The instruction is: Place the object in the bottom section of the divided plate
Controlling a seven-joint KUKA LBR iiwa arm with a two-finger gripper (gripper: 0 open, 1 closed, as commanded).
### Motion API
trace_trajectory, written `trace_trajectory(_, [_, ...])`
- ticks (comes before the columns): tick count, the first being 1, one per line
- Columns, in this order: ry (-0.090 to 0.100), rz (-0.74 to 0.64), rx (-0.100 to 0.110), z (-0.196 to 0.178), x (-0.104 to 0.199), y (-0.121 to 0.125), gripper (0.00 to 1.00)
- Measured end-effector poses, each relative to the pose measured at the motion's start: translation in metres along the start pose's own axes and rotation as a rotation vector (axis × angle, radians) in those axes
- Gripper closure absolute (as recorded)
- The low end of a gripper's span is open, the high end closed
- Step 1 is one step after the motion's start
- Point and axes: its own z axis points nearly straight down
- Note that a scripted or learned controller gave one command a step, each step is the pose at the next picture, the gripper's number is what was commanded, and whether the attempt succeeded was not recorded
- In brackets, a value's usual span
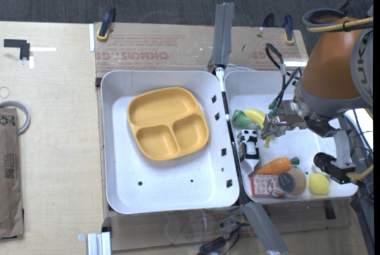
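Pincer (268, 129), its spread impossible to tell, hovers just right of a banana (254, 116); a centred, square descent should secure it.

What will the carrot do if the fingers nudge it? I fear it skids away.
The carrot looks like smooth toy plastic, so probably light, stiff and slippery. Its rounded taper suggests it may roll or pivot, though the box beside it may check it.

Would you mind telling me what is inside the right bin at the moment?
The right bin holds a banana, a green item, a carrot, a lemon, a small box and a black-and-white toy. The end effector and arm cover part of its floor.
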Motion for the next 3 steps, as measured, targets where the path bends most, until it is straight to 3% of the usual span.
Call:
trace_trajectory(1, [0.0,-0.082,0.001,0.014,0.063,0.022,1.0])
trace_trajectory(2, [0.0,-0.13,0.002,0.028,0.134,0.009,1.0])
trace_trajectory(3, [-0.002,-0.018,0.0,-0.049,0.133,0.047,1.0])
